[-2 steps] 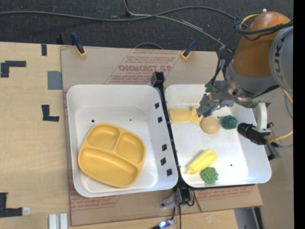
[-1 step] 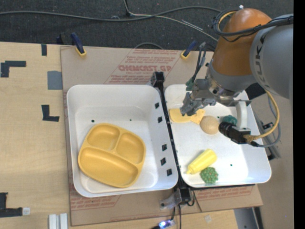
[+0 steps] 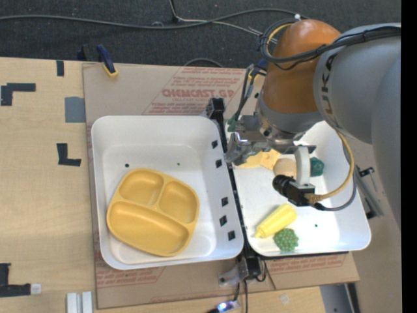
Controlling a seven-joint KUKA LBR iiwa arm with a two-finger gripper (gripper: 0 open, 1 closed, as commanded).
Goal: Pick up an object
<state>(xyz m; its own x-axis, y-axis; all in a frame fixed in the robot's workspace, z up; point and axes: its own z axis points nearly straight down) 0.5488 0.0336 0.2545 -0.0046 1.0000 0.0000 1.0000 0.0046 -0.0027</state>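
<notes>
In the right bin [image 3: 339, 240] lie a yellow corn-shaped piece [image 3: 275, 220], a green bumpy ball [image 3: 286, 240], a teal piece [image 3: 316, 168] and a pale cream-yellow piece [image 3: 267, 161] with a beige round one [image 3: 284, 166] beside it. My gripper [image 3: 242, 146] hangs low over the right bin's upper left corner, close to the divider between the bins and just left of the cream-yellow piece. The wrist hides much of what is under it. I see nothing held.
The left bin [image 3: 104, 135] holds a yellow divided plate [image 3: 152, 211]. The orange-banded arm [image 3: 296, 64] covers the right bin's upper part. Black clips [image 3: 225, 204] line the wall between the bins. Cables [image 3: 195, 15] run behind the bench.
</notes>
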